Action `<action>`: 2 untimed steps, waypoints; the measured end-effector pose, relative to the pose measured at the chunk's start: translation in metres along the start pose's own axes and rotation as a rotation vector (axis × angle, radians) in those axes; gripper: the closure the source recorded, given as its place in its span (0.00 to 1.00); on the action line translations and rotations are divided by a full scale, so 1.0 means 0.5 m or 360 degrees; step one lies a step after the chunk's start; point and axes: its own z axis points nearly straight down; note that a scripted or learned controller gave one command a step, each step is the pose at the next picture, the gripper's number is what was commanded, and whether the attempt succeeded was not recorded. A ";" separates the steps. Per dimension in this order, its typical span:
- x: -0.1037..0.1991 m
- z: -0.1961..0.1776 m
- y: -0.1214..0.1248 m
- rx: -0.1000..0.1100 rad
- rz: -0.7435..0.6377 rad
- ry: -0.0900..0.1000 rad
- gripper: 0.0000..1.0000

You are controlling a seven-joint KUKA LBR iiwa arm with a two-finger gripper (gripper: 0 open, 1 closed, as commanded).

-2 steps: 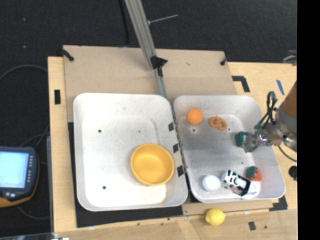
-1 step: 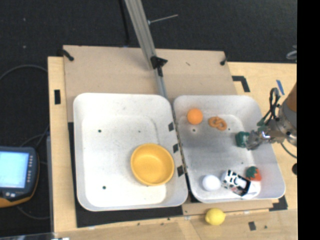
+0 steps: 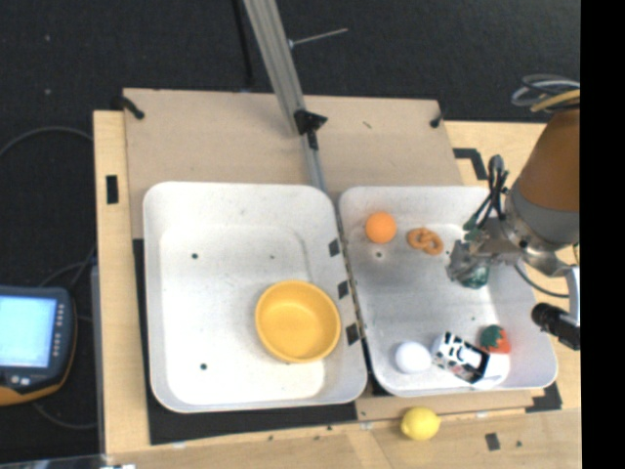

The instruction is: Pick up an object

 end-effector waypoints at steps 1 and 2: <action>0.095 0.011 0.016 0.0001 0.0001 -0.0001 1.00; 0.198 -0.021 0.048 -0.0001 -0.0008 0.0002 1.00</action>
